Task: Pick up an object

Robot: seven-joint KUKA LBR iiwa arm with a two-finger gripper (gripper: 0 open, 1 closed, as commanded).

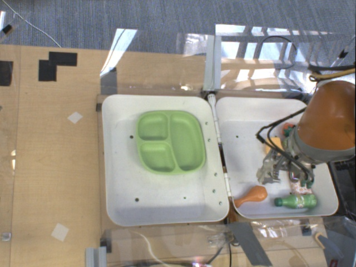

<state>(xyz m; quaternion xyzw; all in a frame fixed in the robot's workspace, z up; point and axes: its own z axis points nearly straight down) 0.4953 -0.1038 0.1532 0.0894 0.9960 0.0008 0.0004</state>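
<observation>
On the left of the bench (pixel 50 166), pale wood lay bare apart from a few black patches near the far edge and two small pale squares of tape. The left bin (pixel 117 204) sat next, a shallow white tray with rounded corners, and in its middle rested a green plate (pixel 169 142) divided into three compartments, lying flat and slightly turned. Its compartments held nothing visible. A narrow metal strip ran between the two bins, which stood just beside each other.

The right bin (pixel 245 121) held the loose things, all gathered toward its near right part. An orange, pear-shaped object (pixel 251 195) lay on the bin floor near the front edge, close to the dividing wall. To its right a green bottle (pixel 295 202) with a white cap lay on its side along the front edge. Small orange and reddish items showed behind the arm's cables but were too hidden to name.

The arm (pixel 328 121) reached in from the right, its orange band large in the picture. The gripper (pixel 271 171) hung low over the right bin, above and just behind the orange object, with nothing seen between its fingers. Whether the fingers stood wide or narrow could not be told.
</observation>
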